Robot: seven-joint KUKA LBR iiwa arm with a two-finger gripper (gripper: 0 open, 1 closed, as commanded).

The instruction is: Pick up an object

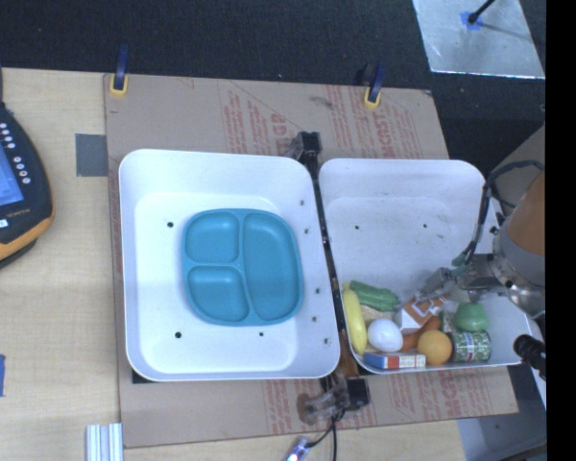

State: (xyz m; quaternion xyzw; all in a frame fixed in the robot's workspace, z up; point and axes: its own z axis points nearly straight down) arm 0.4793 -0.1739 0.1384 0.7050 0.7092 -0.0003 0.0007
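1. Pick targets: a cluster of small objects packed into the near edge of the right bin [403,195], along its front wall.
2. In the cluster: yellow banana [353,321] leftmost, lying along the bin's left wall; green cucumber-like piece [374,295] just behind it; white egg [384,335] touching the banana's right side.
3. Orange ball [436,347] just right of the egg; green-labelled can [472,346] on its side next to that; round green item [470,316] behind the can.
4. Flat red/white/blue packet [396,361] against the front wall, below the egg. An orange and white carton [424,308] sits mid-cluster, partly covered by neighbours.
5. Gripper [453,279]: low over the right rear of the cluster, near the carton and the round green item. Fingers are a dark metallic tangle here; can't tell if spread or closed, and can't see anything held between them.
6. Arm [523,233] comes in from the right edge; orange band visible above the wrist, cable looping up along the bin's right wall.
7. Rest of the right bin floor behind the cluster is bare white.
8. Left bin [149,257]: holds a blue three-compartment plate [241,265], roughly centred, flat on the floor.
9. Both bins sit touching side by side on a cardboard sheet [269,113], held at the far edge by two clamps [119,77].
10. Teach pendant [5,195] on the wooden bench at far left, well apart from the bins.
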